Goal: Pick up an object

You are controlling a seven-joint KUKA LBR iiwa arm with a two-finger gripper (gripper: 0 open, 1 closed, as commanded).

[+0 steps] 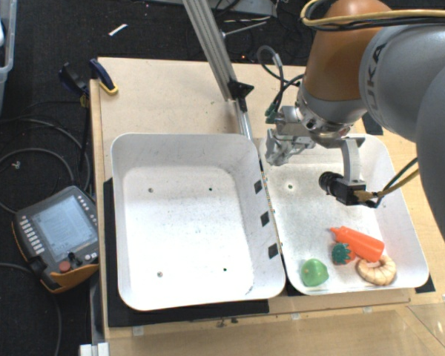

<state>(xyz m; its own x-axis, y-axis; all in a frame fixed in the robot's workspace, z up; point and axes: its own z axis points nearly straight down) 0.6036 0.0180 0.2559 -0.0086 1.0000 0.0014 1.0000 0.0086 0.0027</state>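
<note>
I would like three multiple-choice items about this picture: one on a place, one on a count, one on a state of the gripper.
1. Where do the objects lie?
A. Left bin
B. Right bin, near corner
C. On the bench outside the bins

2. How many objects are in the right bin?
A. One
B. Two
C. Four

3. What does the gripper hold?
A. The carrot
B. The green ball
C. Nothing seen in it

Key: 1 B, the carrot, green ball, small green piece and tan ring cluster in the near corner of the right bin. 2 C, those four are there. 3 C, the gripper hangs above the bin's far end, apart from all objects.
</note>
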